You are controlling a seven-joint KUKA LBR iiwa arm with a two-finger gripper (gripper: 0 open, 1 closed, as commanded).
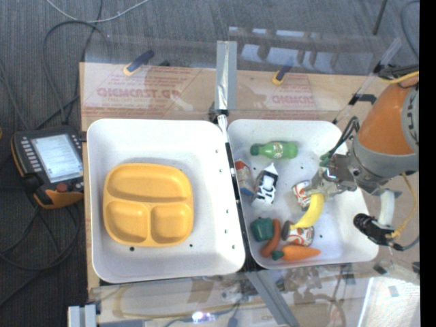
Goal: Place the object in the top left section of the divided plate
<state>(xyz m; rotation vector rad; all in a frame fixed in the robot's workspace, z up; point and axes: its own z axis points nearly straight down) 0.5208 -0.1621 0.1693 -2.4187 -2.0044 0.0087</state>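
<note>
Camera view: yellow curved banana (311,212) lies in right white bin (354,254) w/ other toys, just under gripper (325,184), likely the pick target. Claw state: cannot tell. Yellow divided plastic plate (148,203) waits in left white bin (102,264), well apart, ready for drop.

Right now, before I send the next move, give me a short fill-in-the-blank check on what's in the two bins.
1. The yellow divided plate lies in the ____ bin.
2. The claw is over the ____ bin, by the banana.
3. The green bottle lies at the far side of the ____ bin.
4. The carrot is coloured ____.

Missing words: left; right; right; orange
</note>
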